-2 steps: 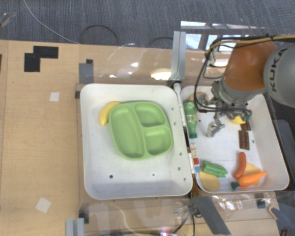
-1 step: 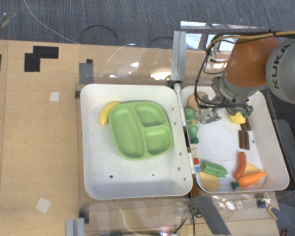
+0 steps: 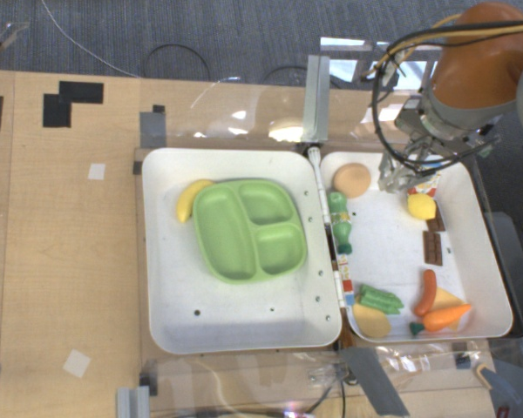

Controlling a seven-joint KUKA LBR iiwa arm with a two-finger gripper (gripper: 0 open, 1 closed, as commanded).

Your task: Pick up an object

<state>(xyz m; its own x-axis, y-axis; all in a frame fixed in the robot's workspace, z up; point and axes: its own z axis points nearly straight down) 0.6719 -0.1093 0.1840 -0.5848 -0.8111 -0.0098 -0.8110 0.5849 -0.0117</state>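
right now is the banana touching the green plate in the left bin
Touching, as far as the camera view shows: the banana lies against the upper left rim of the green plate, partly tucked behind it, with no white bin floor between them.

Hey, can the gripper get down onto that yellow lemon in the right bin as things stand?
Probably yes. The gripper hangs just beside the lemon, and nothing lies on top of it; only the brown bar sits close below.
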